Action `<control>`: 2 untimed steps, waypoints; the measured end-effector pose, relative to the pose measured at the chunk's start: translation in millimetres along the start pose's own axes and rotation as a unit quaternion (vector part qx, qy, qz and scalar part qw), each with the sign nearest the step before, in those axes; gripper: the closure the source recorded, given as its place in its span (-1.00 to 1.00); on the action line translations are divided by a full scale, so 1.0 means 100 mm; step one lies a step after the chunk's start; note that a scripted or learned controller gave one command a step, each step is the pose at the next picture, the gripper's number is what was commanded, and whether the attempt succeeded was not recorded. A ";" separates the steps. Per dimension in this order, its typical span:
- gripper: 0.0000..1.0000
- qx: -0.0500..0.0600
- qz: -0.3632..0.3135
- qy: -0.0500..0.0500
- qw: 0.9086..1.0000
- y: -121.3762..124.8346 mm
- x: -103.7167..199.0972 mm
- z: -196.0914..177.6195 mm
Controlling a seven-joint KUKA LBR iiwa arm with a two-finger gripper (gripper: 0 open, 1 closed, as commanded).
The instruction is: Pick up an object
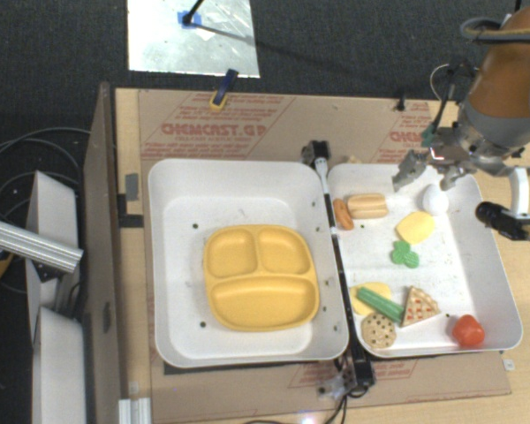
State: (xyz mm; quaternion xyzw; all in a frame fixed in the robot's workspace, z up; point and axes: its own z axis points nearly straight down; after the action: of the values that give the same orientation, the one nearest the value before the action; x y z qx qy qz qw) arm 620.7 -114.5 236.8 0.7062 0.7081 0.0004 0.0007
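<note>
there are two white bins side by side on the table [247,117]. the left bin [172,237] holds one yellow plate [261,276] with three parts. the right bin [490,263] holds nine toy foods: one hot dog bun [367,205], one orange sausage [342,214], one white egg [435,200], one yellow chip [415,227], one green clump [405,255], one green bean [379,305] on a yellow piece [374,291], one cookie [379,330], one pizza slice [420,306] and one red tomato [467,329].

the hand [428,170] is over the top edge of the right bin, just above the egg. its two fingers are spread apart with nothing between them.

the table top is brown board with red words that say "chemcast gp". a shiny sheet [193,25] lies on the dark floor behind.
</note>
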 end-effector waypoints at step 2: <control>-1.00 0.002 0.001 0.001 1.000 -0.35 -0.29 1.55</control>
State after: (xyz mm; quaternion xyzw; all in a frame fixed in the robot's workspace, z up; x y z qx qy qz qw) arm 585.5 -144.0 82.0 0.7069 0.7073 -0.0003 -0.0010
